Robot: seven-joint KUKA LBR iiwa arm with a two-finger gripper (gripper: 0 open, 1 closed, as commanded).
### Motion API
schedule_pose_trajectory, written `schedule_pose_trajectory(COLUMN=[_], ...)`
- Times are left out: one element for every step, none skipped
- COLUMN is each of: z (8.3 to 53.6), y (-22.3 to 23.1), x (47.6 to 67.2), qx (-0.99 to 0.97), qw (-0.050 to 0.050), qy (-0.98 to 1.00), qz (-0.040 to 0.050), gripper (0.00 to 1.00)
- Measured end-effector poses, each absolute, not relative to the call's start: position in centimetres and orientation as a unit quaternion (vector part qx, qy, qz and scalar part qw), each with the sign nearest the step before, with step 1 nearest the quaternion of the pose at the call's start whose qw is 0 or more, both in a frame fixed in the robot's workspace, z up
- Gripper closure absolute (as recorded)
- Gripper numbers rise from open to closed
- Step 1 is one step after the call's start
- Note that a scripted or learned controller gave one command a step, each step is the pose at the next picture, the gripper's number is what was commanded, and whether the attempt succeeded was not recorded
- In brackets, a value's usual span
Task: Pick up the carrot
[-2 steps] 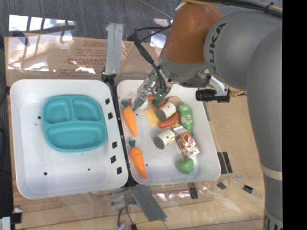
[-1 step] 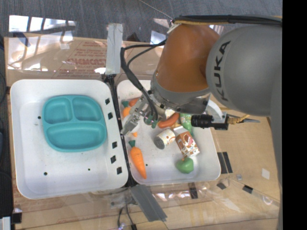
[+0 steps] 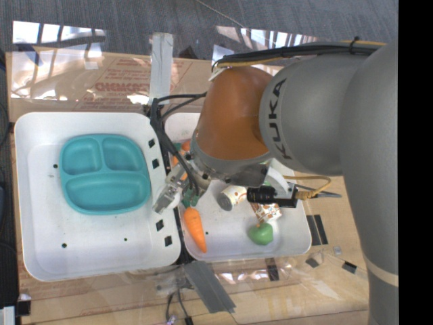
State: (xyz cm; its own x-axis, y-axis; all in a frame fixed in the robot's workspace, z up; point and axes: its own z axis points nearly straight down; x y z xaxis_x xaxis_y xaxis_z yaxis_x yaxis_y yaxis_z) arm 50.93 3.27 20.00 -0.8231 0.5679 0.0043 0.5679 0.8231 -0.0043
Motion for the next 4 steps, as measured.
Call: schedule_pose_trajectory(z=[28.6,20.9,22.7,23.7], y=[0.5,1.5,-3.8,-3.7], x=[47.8,47.6,52.7,52.9], qx=[-0.210,-0.103,0.057,0.059], qw=[-0.003,0.002,-0.002,-0.004], qy=[-0.978,-0.995,-0.998,-0.998], qz=[-0.0002,0.0004,0.0009,0.0009], gripper=[1.00,1.00,1.00,1.00])
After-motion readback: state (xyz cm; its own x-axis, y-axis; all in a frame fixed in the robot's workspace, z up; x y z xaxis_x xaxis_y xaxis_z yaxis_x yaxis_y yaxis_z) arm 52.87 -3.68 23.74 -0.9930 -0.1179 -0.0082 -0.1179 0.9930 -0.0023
